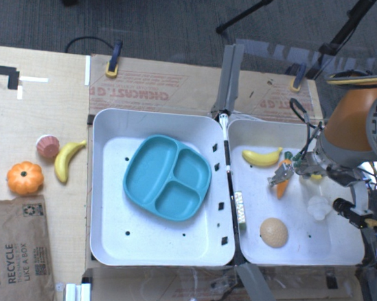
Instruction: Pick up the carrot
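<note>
At the right of the frame the gripper (282,176) is closed on the carrot (282,184), whose orange body hangs from between the fingers over the upper part of the right bin (336,259), just below a banana (262,157). An egg (274,232) lies lower in that bin. At lower left on the tabletop (29,108), a paper bag (8,249) reads "RECYCLE LIKE A BOX".
</note>
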`<control>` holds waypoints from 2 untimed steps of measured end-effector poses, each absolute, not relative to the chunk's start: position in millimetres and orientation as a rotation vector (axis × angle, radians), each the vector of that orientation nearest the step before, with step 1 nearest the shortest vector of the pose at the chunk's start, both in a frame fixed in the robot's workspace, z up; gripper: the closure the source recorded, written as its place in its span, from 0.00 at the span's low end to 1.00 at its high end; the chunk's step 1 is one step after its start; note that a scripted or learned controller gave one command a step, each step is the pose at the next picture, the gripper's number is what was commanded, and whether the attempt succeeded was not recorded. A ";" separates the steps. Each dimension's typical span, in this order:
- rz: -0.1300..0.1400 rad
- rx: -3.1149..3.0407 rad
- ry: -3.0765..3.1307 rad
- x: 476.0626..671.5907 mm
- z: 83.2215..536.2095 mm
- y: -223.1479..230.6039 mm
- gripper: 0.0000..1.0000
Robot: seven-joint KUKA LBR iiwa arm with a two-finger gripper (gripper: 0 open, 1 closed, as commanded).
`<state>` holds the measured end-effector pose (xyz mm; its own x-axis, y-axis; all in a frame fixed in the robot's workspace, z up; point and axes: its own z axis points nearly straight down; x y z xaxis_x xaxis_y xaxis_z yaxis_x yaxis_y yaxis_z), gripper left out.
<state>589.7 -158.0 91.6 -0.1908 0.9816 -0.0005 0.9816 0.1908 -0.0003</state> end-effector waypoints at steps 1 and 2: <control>-0.001 2.004 2.419 589.6 100.5 -159.3 1.00; -0.001 2.002 2.420 606.5 191.6 -86.9 1.00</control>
